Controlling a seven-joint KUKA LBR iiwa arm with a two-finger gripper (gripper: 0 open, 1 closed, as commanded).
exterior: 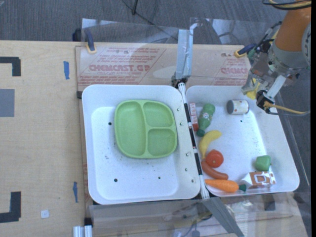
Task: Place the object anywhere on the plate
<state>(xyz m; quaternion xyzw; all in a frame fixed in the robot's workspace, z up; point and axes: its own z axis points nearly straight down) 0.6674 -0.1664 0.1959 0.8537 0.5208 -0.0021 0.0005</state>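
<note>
Gripper [261, 94] above right bin's [276, 137] far corner

The green plate [146, 128] lies unobstructed, all 3 compartments bare; toys crowd the right bin [279, 132].

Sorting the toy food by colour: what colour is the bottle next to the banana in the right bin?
Green, with a label; the bottle shows best in the camera view.

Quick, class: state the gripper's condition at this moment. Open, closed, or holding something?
Gripper: cannot be told; it hangs at the right bin's far right edge, beside the small can.
</note>
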